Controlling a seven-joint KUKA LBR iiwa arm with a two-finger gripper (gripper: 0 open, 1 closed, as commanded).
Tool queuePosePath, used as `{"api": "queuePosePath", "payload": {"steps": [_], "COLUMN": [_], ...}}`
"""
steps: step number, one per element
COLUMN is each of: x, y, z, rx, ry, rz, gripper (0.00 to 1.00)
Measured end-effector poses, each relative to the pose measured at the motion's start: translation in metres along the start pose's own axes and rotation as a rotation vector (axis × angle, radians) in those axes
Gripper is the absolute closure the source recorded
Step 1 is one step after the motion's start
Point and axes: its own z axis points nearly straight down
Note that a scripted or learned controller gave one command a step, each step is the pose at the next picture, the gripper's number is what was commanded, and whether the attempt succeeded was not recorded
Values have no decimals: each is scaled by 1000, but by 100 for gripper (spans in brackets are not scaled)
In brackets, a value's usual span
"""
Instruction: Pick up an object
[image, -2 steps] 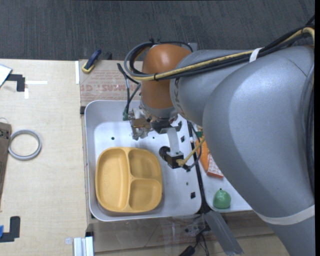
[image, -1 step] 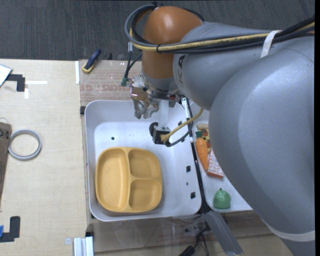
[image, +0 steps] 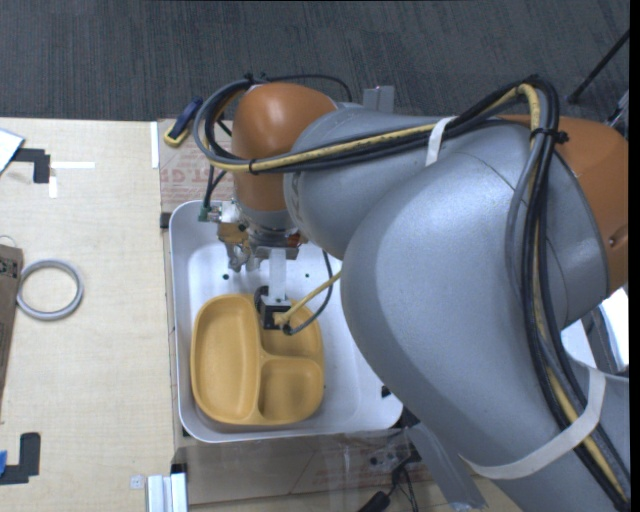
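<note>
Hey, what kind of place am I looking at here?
Probably a robotics lab bench: a cabled grey arm reaches into a white bin holding a tan divided tray, and a tape roll lies nearby.

Dark grey carpet floor (image: 120, 50) behind light wood bench (image: 90, 380) w/ tape roll (image: 48, 289).

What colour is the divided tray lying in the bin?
Yellow-tan, plain and unpatterned. The divided tray lies in the white bin, seen in the camera view.
</note>
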Motion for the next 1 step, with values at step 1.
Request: {"api": "queuePosePath", "payload": {"steps": [1], "x": [0], "y": [0], "z": [0], "rx": [0], "ry": [0], "rz": [0], "gripper": [0]}}
